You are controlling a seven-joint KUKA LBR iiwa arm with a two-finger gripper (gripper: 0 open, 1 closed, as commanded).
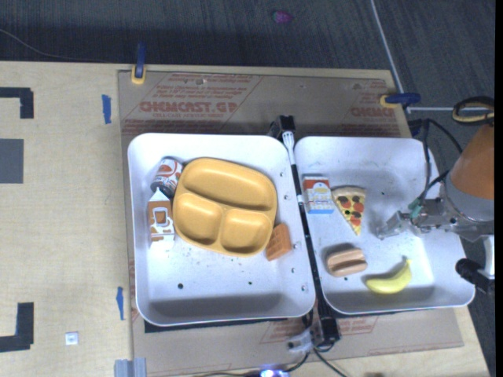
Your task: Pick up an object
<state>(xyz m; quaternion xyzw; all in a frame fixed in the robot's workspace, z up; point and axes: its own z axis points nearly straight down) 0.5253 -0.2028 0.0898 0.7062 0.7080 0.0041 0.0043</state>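
The arm (471,183) is reaching in over the right bin (393,151), its gripper (391,225) hanging just right of the pizza slice (350,207) and above the banana (390,280); whether it is open or closed cannot be told. A hot dog (345,260) and a carton (317,195) are also lying in this bin. In the left bin (212,301), a yellow tray (222,206) is sitting among a can (166,177), a box (159,220) and a brown block (278,243).
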